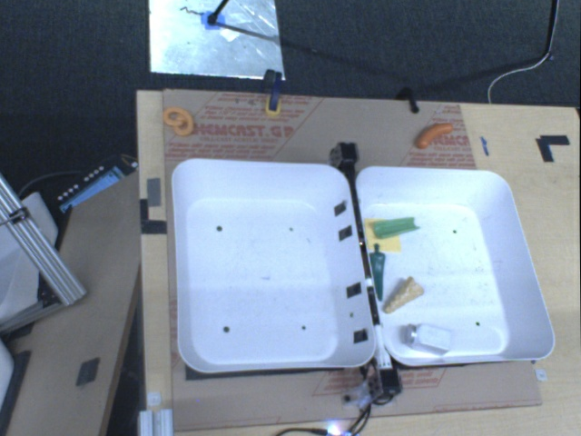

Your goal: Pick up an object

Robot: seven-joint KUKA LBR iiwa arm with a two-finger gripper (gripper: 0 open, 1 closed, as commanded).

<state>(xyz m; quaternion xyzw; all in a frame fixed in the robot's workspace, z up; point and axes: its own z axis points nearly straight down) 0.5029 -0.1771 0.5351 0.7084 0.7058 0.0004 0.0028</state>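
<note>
Whether the tool is open, closed or gripping anything cannot be told, and neither can how the objects lie relative to it.

All the loose objects inside the bins lie in the right bin, gathered toward its left side, close to the divide it shares with the left bin. Farthest back is a flat green piece, which lies partly over a yellow piece. Just in front of them, hard against the divide, is a small dark green object. A tan wedge lies just beside it, tilted, toward the bin's front. Nearest the front wall lies a small clear and white container on its side, apart from the wedge.

Both bins sit on a printed cardboard sheet on the desk. On the cardboard behind the bins are an orange ring at the left and an orange sausage-shaped object at the right. A yellow and blue clamp grips the sheet's back edge.
</note>
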